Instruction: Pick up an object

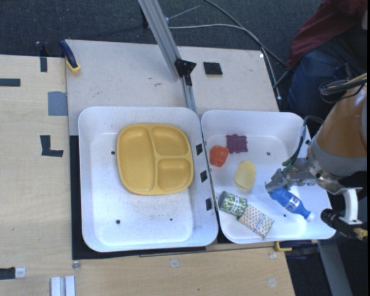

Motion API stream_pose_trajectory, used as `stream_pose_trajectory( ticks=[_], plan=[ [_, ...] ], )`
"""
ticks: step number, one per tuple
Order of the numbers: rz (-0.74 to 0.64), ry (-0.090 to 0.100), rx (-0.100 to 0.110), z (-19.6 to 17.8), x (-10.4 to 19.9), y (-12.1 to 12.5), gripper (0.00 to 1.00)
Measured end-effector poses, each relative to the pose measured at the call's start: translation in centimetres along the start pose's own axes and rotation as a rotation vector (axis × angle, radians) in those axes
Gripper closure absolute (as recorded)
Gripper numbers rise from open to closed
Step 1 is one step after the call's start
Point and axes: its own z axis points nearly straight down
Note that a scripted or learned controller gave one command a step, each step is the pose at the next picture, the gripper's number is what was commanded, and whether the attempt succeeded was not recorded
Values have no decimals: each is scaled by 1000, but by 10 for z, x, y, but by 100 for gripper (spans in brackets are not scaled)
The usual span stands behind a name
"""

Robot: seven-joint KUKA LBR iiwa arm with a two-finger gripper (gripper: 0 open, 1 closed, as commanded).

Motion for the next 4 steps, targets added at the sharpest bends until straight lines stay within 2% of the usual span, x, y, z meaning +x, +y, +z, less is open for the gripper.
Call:
stream_pose_trajectory(
  ticks=[2, 3, 4],
  plan=[
    [0, 0, 0, -89, -5, -7, 100],
    [-7, 3, 2, -93, 51, 10, 100],
    [-4, 2, 5, -77, 103, 17, 100]
  ],
)
